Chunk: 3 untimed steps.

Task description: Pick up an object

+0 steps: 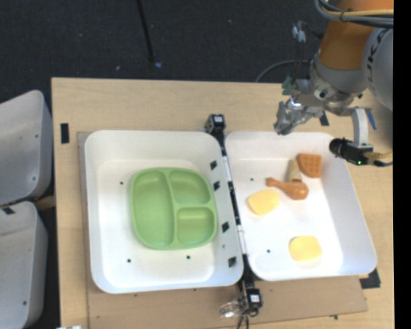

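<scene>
Tool [285, 124] hovers above drumstick [288, 186], lying left-right.

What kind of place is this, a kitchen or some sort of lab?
Most likely a robotics lab test bench, not a kitchen. A cabled robot arm hangs over two white bins, and what they hold looks like toy food beside a green divided plate, all on a bare wooden bench.
</scene>
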Each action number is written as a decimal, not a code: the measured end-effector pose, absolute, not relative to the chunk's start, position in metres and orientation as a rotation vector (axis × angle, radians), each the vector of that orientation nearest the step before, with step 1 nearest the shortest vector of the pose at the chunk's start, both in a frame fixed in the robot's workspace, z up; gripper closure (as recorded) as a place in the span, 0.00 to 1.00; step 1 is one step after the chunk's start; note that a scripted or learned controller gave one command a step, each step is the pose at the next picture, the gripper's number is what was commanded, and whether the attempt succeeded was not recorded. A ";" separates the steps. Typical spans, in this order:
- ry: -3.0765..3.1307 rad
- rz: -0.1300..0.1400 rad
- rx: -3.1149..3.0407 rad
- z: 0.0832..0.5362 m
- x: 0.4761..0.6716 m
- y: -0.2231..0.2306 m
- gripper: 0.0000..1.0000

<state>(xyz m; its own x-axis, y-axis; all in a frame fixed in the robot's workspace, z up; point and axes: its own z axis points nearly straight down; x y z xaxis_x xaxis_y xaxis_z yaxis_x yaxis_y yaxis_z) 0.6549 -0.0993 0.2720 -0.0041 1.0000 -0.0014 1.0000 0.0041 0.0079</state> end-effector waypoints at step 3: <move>2.230 -0.001 2.216 0.266 0.634 0.047 1.00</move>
